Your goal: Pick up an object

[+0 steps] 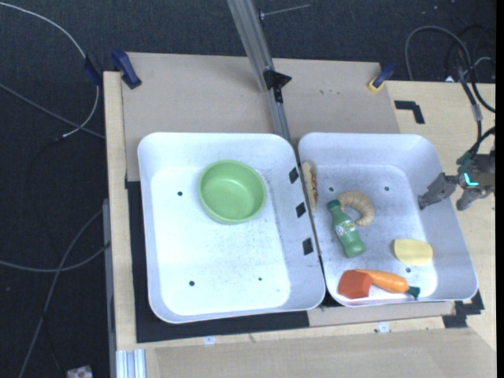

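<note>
At the right bin's (441, 172) right rim the gripper (452, 193) hangs with fingers spread wide, holding nothing, apart from the yellow lemon (413, 251), carrot (384, 281), green bottle (346, 230) and tan ring (357, 206) inside; a green bowl (231, 191) sits in the left bin (165, 235).

Dark carpet floor (63, 22) all around, with thin grey cables (47, 144) curling over it at the left and black cables (461, 50) at the upper right. In the middle, a light wooden bench top (197, 93), held by blue clamps (124, 68) at the upper left and a yellow clamp (382, 75) at the upper right, with black tape marks (411, 110) near the right side and a black mat (140, 321) showing at the lower left. From the top middle, a slanted silver metal bar (248, 30) coming down to the bench, all in soft, even light.
</note>
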Tool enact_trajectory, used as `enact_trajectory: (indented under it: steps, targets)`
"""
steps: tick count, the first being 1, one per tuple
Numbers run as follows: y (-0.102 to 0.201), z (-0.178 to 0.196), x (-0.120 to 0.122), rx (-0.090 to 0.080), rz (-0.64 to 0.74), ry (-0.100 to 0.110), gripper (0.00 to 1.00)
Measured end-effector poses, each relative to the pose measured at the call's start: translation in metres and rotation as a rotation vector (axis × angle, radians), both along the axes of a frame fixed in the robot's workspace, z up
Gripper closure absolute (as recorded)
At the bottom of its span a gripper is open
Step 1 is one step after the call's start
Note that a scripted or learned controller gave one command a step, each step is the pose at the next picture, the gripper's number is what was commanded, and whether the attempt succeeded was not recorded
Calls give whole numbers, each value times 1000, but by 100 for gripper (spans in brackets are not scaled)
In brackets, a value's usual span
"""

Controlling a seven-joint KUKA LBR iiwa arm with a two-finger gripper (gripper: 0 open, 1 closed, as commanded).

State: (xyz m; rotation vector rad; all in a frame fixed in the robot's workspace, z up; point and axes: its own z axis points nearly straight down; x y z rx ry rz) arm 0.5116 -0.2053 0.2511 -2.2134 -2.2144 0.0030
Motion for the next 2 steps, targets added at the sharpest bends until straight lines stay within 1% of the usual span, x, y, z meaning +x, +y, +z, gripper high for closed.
enact_trajectory:
  steps: [1,2]
  targets:
    - [0,2,1,-1,0,-4,0]
    - [-2,-63,-1,2,-2,6,0]
